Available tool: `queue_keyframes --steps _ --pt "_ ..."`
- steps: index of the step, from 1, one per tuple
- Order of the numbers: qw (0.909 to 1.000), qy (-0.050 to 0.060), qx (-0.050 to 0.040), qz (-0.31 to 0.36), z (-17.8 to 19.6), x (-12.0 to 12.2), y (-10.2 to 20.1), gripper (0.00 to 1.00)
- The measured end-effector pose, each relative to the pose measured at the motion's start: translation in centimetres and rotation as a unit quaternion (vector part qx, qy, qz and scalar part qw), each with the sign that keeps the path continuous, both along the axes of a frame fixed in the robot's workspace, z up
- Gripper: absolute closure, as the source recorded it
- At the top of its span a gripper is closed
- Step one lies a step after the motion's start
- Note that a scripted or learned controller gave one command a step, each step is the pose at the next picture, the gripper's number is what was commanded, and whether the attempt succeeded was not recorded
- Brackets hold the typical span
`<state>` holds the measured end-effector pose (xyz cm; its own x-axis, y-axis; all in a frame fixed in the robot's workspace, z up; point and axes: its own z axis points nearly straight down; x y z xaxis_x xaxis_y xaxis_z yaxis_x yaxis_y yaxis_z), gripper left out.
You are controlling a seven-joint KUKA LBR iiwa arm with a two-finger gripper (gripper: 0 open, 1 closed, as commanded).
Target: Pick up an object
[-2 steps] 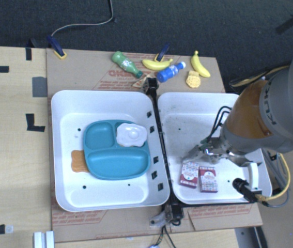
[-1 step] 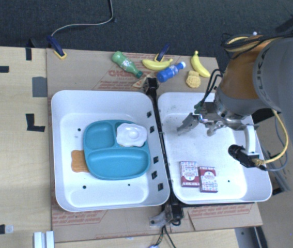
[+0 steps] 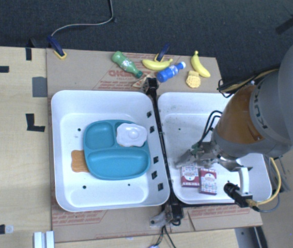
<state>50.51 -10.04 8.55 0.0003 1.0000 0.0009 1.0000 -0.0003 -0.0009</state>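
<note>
The gripper (image 3: 198, 156) hangs low in the right bin (image 3: 187, 107), directly above and just behind two small red-and-white cartons (image 3: 199, 179) that lie flat side by side near the bin's front wall. Whether the jaws stand wide or narrow cannot be told, because the wrist and its cabling cover them; no object is seen between them. The cartons are the nearest candidates for the pick and appear to touch along one long edge. Judged from this layout, a clean grasp calls for centring on one carton only, preferably the left one, whose outer edge is free, and aligning the jaws across its short dimension. Descend vertically until the tips bracket the carton, then close. A descent astride the seam risks pinching both cartons or pushing them against the front wall. The left bin (image 3: 63, 138) holds a blue divided plate (image 3: 115, 156) with a white item (image 3: 132, 134) on it; these lie well apart from the working area.
</note>
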Motion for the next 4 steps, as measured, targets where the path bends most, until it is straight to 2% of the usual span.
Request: queue_keyframes --steps 1,2,3,4 --pt "1.0 -0.001 -0.0007 0.001 9.9 6.7 2.9 0.0" --pt "1.0 0.002 -0.0003 0.0 4.6 -1.8 0.5 0.0" --pt "1.0 -0.002 -0.0019 0.0 19.8 2.4 -6.5 0.0" --pt "1.0 0.001 0.0001 0.001 9.2 1.6 -1.9 0.0"
